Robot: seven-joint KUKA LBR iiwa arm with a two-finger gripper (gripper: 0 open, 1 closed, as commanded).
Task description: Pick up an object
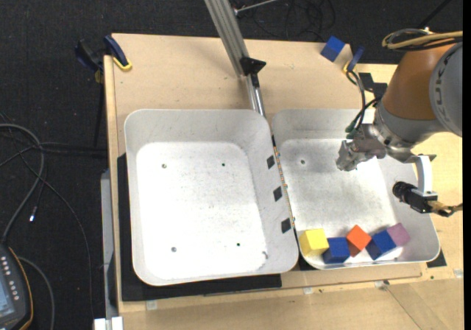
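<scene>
Two shallow white bins sit side by side on the wooden bench (184,74): the left bin (195,196) fills the middle of the frame, and the right bin (331,196) lies toward the right edge. Five small blocks cluster along the lower rim of the right bin, in the lower right of the frame: a yellow block (314,240) at the left end, a blue block (338,249) just beside it, an orange block (358,239) next, a second blue block (381,244) after that, and a pale purple block (398,233) at the right end. The neighbours look close enough to touch, though contact cannot be confirmed. The arm (416,96), grey with an orange band, comes in from the right edge, and its gripper (352,157) hangs over the upper part of the right bin, well apart from the blocks and above them in the frame. Nothing is seen between its fingers, and whether they are spread or pressed together cannot be told from this angle. Another blue block (333,48) rests on the bench beyond the bins, at the upper right.
</scene>
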